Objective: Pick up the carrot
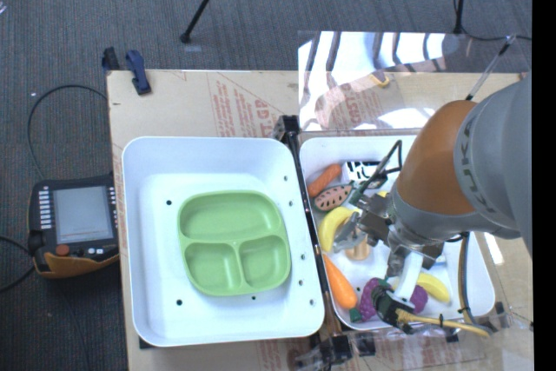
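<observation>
Carrot (340,282) lay tight against the right bin's (334,150) left wall, near end, so you'd little room there. Your gripper (354,232) hung by the banana (333,227); couldn't tell its opening.

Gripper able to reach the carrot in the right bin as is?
Likely yes: the carrot lies uncovered near the gripper, though tight against the bin wall, which may crowd the grasp.

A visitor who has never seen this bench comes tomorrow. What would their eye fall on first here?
The grey arm with its orange band looms over the right bin, its gripper low among toy foods. In the left bin lies a bright green divided plate. An orange carrot lies by the right bin's left wall, next to purple grapes.
</observation>
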Action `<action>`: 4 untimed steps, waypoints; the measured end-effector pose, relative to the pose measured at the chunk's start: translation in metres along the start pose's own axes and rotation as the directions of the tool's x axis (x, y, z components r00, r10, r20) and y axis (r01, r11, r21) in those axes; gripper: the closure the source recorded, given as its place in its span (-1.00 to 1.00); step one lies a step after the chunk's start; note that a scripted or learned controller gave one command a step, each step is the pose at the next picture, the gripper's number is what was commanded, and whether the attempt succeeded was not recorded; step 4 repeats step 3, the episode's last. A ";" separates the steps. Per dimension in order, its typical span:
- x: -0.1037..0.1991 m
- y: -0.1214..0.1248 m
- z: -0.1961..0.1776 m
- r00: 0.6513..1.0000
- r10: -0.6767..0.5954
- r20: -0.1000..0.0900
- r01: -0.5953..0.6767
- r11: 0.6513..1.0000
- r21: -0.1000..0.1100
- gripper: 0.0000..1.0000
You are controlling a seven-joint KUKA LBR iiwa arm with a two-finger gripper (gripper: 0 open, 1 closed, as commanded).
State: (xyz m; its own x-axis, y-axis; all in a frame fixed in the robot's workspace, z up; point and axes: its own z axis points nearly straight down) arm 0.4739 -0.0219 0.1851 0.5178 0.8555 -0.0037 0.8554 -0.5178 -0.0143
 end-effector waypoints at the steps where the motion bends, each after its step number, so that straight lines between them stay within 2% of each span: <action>1: 0.000 0.000 0.000 1.000 0.000 0.000 0.000 1.000 0.000 -1.00; 2: 0.000 0.000 0.000 1.000 0.000 0.000 0.000 1.000 0.000 -1.00; 3: 0.007 -0.004 0.000 0.969 -0.247 0.001 0.247 0.969 0.001 -1.00; 4: 0.007 -0.004 0.000 0.969 -0.247 0.001 0.247 0.969 0.001 -1.00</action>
